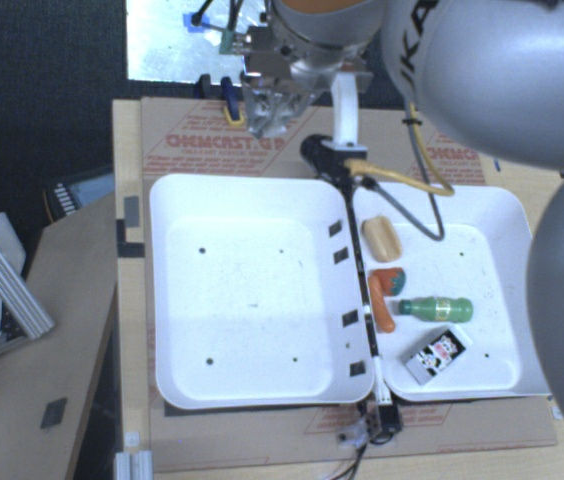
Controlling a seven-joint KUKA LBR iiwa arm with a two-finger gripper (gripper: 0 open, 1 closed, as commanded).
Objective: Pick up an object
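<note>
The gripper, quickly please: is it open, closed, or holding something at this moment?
Gripper: cannot be told. It is raised above the bench behind the bins, and nothing shows between its fingers.

The arm (502, 58) hides the right bin's (492, 218) far right rim.

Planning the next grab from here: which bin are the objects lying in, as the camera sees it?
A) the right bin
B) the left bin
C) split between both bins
A: the bread roll, carrot, green bottle and small carton all lie in the right bin, near the divider.
</note>
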